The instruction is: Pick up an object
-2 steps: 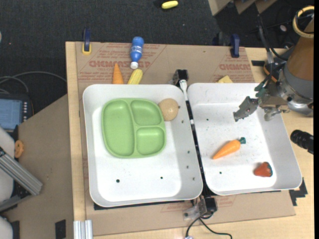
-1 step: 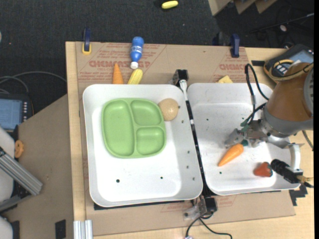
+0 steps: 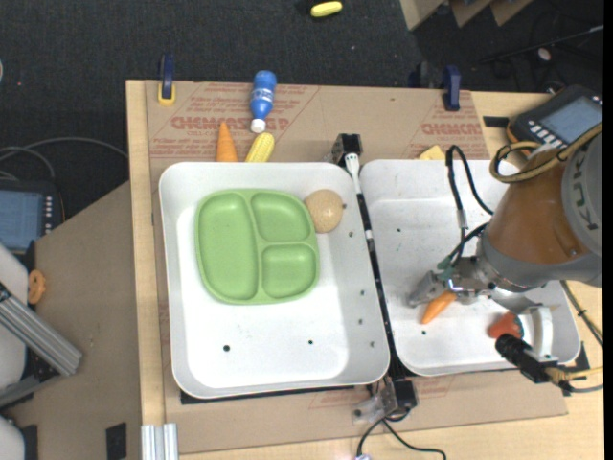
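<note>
On the bench's right bin (image 3: 421, 353) I have the gripper (image 3: 442, 290) down low over the carrot (image 3: 438, 307), which lies on the bin floor just under it, presumably lined up for a grab, though I cannot tell how the claw is set.

A small orange carrot (image 3: 437, 307) lies flat in the right bin (image 3: 421, 353), near its middle, tilted with its tip toward the left bin (image 3: 268, 372). A second orange piece (image 3: 502, 327) lies right of it
</note>
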Controlling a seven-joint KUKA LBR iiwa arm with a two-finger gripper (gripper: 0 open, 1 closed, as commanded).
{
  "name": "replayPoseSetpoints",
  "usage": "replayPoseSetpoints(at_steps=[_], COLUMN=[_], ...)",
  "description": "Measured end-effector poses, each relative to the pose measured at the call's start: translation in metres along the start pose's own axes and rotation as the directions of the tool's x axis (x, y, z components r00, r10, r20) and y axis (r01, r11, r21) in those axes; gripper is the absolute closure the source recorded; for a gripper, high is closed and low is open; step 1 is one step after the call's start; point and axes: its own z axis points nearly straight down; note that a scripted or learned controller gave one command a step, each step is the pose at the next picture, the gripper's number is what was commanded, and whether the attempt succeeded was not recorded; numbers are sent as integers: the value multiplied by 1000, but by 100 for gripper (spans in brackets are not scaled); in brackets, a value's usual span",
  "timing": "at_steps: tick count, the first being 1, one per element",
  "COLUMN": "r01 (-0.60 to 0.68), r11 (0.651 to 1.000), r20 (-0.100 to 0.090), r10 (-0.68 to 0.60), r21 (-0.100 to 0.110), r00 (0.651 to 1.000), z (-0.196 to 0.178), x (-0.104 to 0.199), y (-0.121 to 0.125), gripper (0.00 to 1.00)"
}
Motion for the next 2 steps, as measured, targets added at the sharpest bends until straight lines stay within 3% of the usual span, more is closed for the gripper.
replayPoseSetpoints(at_steps=[1,2], r01=[-3,12], r11=[1000,1000], r20=[5,1], r10=[3,-12], r21=[-9,-20], r00=[1000,1000], z=[-12,-107], x=[-3,94], y=[3,39], gripper=[100,100])
